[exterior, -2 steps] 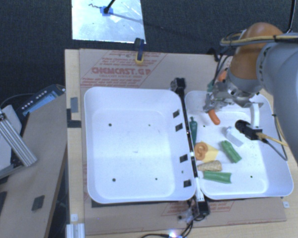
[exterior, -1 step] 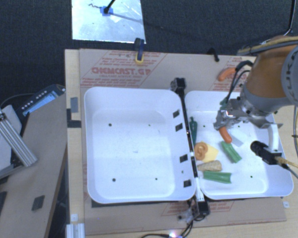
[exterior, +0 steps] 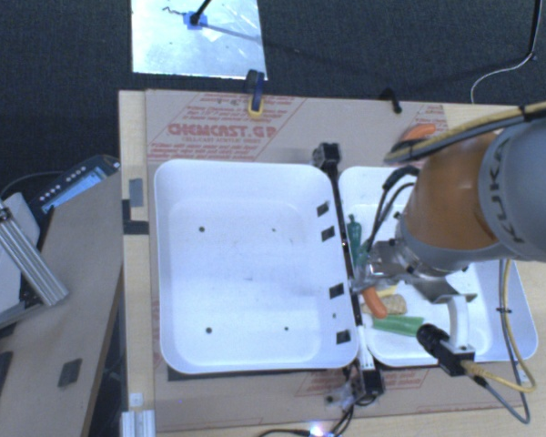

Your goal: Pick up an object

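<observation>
The arm (exterior: 478, 198) hangs low over the right bin (exterior: 525, 326), above the small objects along that bin's left edge: a green piece (exterior: 396, 324) and an orange piece (exterior: 375, 301). Nothing looks lifted yet, so the pick seems still ahead. The gripper (exterior: 382, 271) sits above them, its state hidden; I cannot tell.

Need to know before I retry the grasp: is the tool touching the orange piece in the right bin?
Cannot tell. In the camera view the tool sits right above the orange piece, but the arm's bulk hides any contact or gap.
</observation>
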Robot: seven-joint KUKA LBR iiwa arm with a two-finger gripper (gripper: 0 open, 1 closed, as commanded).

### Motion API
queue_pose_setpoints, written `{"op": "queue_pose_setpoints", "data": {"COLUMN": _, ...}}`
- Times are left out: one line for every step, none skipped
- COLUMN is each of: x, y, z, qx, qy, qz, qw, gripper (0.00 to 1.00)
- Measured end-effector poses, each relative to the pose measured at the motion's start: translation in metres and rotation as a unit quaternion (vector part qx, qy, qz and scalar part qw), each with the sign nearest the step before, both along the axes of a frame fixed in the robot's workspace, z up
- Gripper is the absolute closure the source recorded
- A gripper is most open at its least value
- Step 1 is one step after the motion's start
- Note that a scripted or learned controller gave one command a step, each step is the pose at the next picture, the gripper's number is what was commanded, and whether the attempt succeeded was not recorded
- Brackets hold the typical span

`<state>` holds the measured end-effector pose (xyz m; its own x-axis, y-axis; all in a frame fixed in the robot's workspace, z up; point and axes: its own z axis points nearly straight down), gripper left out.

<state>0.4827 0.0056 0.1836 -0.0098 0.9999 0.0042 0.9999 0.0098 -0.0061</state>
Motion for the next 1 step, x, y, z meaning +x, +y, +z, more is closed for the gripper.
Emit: {"op": "queue_pose_setpoints", "data": {"x": 0.0099, "y": 0.0952, "z": 0.0762, "qx": 0.0010, "qy": -0.007, "qz": 0.003, "qw": 1.0000, "gripper": 1.00}}
